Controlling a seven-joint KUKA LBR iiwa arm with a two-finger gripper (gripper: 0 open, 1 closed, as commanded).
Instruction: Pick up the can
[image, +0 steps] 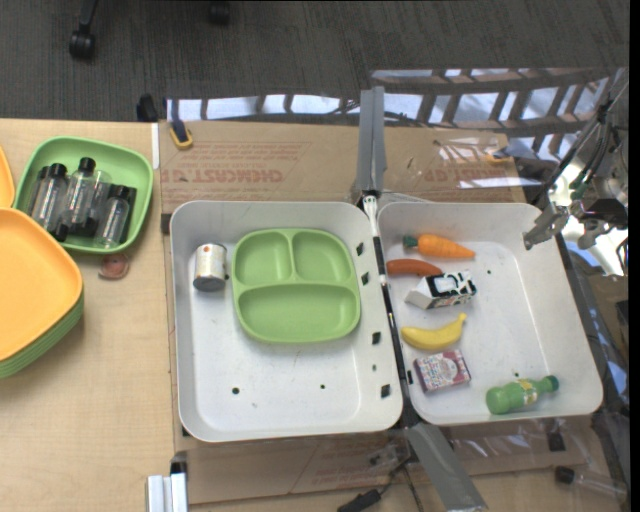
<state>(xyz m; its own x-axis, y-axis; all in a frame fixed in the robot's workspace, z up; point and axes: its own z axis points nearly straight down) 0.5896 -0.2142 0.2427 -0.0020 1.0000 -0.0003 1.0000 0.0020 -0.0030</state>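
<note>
The can is a small silver cylinder lying on its side in the left bin, near that bin's left wall and just left of a green divided plate. My gripper hangs over the far right edge of the right bin, a long way to the right of the can. Nothing is seen in its grasp.
The right bin holds a carrot, a red pepper, a small black-and-white box, a banana, a pink packet and a green bottle. On the bench to the left sit a green tray of vials and stacked orange plates.
</note>
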